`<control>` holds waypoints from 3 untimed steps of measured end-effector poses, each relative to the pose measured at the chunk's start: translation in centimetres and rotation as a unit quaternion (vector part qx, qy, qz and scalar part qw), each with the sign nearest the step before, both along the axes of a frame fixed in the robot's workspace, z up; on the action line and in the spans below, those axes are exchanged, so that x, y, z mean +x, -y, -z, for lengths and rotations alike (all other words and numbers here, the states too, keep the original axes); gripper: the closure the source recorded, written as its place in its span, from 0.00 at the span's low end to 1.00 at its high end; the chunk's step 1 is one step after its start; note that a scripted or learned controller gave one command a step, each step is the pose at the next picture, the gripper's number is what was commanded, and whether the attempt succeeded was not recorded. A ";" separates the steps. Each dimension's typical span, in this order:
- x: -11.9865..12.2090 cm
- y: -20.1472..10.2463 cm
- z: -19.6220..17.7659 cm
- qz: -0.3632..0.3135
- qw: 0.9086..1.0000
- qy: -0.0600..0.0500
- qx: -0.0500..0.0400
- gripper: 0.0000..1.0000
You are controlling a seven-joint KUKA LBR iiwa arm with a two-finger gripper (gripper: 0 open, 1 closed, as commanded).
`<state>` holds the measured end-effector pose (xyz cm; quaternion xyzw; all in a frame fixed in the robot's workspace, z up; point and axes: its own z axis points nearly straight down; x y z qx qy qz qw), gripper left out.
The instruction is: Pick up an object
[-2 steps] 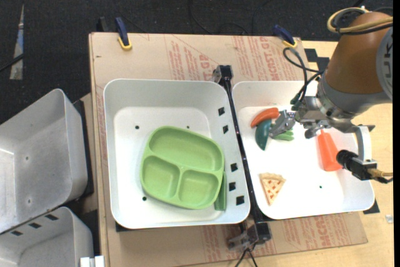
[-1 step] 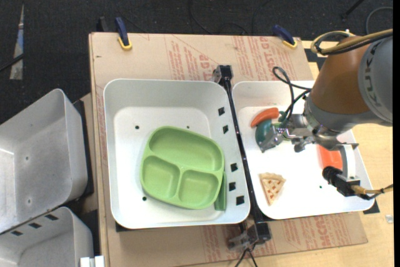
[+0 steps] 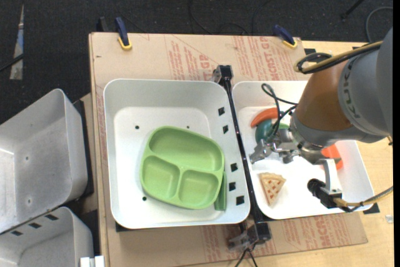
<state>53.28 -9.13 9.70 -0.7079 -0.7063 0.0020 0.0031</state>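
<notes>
In the right bin, the tool hangs low above the floor, just beside a teal and orange toy that lies near the wall shared w/ the left bin. A toy pizza slice lies on the bin floor just in front of the tool, apart from it. A small orange piece shows at the far side of the wrist, partly hidden. Whether the tool is released or clenched I cannot tell; the wrist covers it. Nothing is seen lifted, so by my judgement the pick is not yet done: approx. at the reach stage, grasp and lift are left. The left bin holds a green divided plate, well apart from the tool.
</notes>
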 end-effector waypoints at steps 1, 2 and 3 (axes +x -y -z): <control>0.2 0.1 -1.4 0.001 1.000 0.004 -0.001 1.00; -0.5 0.3 -7.3 -0.001 1.000 0.006 -0.001 1.00; 0.2 0.1 -13.6 -0.003 1.000 0.007 -0.002 1.00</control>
